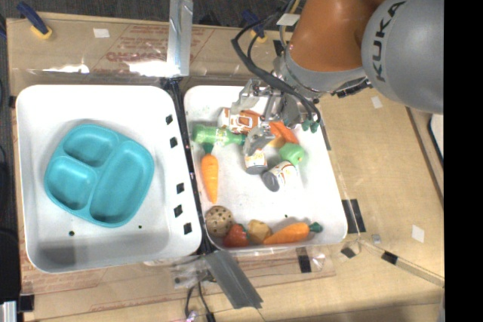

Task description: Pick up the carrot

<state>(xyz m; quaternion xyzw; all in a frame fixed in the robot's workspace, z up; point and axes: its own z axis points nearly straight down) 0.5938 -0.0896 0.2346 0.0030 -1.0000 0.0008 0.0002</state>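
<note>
Two carrots lie in the right bin (332, 185). One carrot (210, 175) points lengthwise near the bin's left wall, its green top toward the back. The other carrot (290, 233) rests along the front wall, green top to the right. My gripper (260, 133) hangs low over the back middle of the right bin, among a cluster of toys, to the right of and behind the first carrot. A small orange piece (283, 133) shows right beside the gripper. I see no carrot in the gripper.
Around the gripper lie a green bottle-like toy (214, 136), an orange-and-white carton (241, 119), a green item (294, 154) and a small can (278, 176). A brown ball (219, 218), a red fruit (235, 236) and a potato (259, 228) sit at the front. A teal divided plate (98, 173) occupies the left bin.
</note>
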